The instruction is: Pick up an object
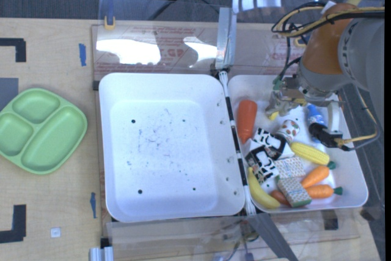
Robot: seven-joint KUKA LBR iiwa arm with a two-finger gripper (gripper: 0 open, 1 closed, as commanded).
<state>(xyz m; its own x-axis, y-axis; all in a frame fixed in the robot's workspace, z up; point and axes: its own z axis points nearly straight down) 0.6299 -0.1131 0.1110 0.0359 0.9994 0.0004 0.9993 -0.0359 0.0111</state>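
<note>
in the camera view, two shallow white bins are seen side by side on the bench; the left bin (pixel 165 143) is marked with faint blue scribbles on its floor, and the right bin (pixel 357 183) is crowded with toy items; the grey arm (pixel 360 52), with its orange band (pixel 327 49), is reached in from the right and held over the far part of the right bin; the gripper (pixel 282 104) is pointed down just above the bin's far left area; whether it is open or closed cannot be told, and nothing can be seen to be held by it; an orange-red carrot-like piece (pixel 246 119) lies against the left wall, just beside the gripper; a small speckled ball (pixel 291 128) lies just in front of the gripper; a black-and-white patterned item (pixel 266 153) is placed in the middle; a corn cob (pixel 310 153), two carrots (pixel 317 183), a banana (pixel 261 191) and a blue object (pixel 315 115) are also seen; a green divided plate (pixel 40 130) is set on the bench, well apart to the left.
</note>
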